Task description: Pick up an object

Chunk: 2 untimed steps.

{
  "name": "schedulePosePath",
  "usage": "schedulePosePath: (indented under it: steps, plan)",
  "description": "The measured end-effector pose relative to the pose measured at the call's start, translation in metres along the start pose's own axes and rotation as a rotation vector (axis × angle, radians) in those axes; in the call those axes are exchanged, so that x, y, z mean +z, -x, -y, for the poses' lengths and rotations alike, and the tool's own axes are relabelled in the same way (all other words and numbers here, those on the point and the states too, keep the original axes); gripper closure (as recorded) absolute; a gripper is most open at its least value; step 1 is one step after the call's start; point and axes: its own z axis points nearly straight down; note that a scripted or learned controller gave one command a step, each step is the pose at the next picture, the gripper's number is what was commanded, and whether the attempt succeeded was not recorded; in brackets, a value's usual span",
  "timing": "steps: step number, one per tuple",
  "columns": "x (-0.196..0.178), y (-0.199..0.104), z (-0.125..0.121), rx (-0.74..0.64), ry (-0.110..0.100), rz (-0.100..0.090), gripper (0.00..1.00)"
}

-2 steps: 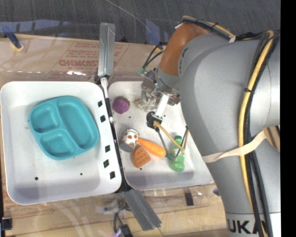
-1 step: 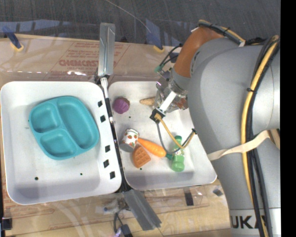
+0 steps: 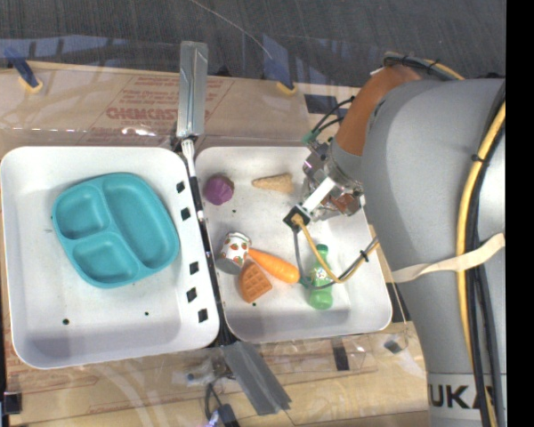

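Observation:
The right bin holds several small things. A purple ball lies near its left wall, with a tan cone-shaped piece to its right. Toward the front sit a small white and red cup, an orange carrot, a brown waffle piece and a green toy. My gripper hangs over the bin's right half, just right of the tan piece and behind the green toy. The wrist hides its tips, and I see nothing held.
The left bin holds a teal divided plate. A metal divider runs between the bins at the back. The grey arm covers the right bin's right edge. Bare white floor shows in the right bin's back left corner.

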Motion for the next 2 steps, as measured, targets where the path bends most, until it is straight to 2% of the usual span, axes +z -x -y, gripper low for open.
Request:
schedulePosePath:
  steps: [1,2]
  plan:
    - [0.000,0.029,0.004,0.352,-0.001,-0.001,1.00]
    - [0.000,0.002,-0.019,0.390,0.002,-0.004,1.00]
